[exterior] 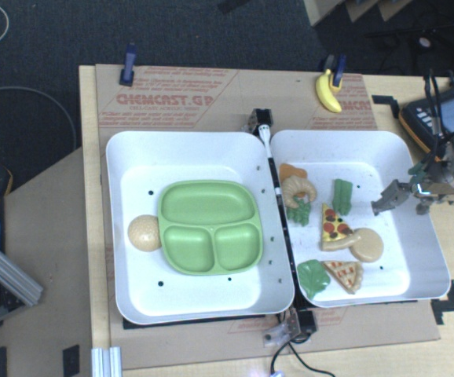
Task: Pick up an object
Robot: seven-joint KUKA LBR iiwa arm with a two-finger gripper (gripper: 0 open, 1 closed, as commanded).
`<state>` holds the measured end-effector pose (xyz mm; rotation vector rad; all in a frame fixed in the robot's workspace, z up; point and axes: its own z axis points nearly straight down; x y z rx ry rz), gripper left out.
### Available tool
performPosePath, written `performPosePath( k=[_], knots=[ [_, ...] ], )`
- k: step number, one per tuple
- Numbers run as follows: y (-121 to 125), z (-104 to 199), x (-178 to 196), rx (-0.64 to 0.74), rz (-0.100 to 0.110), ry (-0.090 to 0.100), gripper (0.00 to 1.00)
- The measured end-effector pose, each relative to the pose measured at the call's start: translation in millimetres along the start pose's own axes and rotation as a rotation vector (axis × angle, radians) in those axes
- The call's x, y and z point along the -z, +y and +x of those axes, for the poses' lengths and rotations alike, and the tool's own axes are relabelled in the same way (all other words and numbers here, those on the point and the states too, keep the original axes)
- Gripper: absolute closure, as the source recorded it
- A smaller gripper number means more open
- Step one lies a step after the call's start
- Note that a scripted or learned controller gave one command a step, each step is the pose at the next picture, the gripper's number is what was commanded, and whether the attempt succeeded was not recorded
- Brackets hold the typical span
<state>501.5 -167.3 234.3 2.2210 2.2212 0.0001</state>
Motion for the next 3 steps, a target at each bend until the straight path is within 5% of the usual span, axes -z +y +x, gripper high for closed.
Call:
performPosePath(
  k=[1, 2, 3],
  knots=[
    [-26, 32, -135, 0.000, 0.014, 0.006, 0.00],
    [28, 77, -150, 0.006, -0.006, -0.001, 0.00],
    [7, 134, -44, 0.006, -0.008, 0.002, 0.00]
  ],
)
